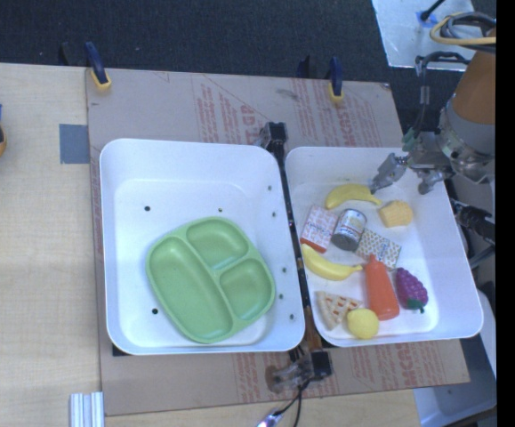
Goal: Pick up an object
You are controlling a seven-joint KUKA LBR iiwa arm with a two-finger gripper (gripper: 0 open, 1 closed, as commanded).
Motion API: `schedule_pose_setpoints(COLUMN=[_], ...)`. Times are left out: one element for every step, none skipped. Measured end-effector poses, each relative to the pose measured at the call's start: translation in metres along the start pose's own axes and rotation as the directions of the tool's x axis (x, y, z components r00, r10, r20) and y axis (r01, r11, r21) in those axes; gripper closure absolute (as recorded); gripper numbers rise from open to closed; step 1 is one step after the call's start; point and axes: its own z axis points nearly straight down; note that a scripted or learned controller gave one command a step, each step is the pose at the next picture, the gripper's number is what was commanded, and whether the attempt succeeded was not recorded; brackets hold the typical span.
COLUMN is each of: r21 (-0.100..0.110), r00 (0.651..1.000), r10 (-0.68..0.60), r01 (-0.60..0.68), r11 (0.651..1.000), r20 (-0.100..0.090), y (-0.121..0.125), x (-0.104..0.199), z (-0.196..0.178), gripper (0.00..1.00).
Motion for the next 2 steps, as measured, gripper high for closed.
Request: schedule_pose_setpoints(r21=[0.001,-0.004], r00=[1.000,1.000], r10=[-0.001,-0.003], r01=[0.001,0.003], r11=[1.000,1.000], r20=[0.001,0.003], y=[0.049,0.051], x=[0.055,0.059], z=[0.061,0.096], gripper=[0.00,0.00])
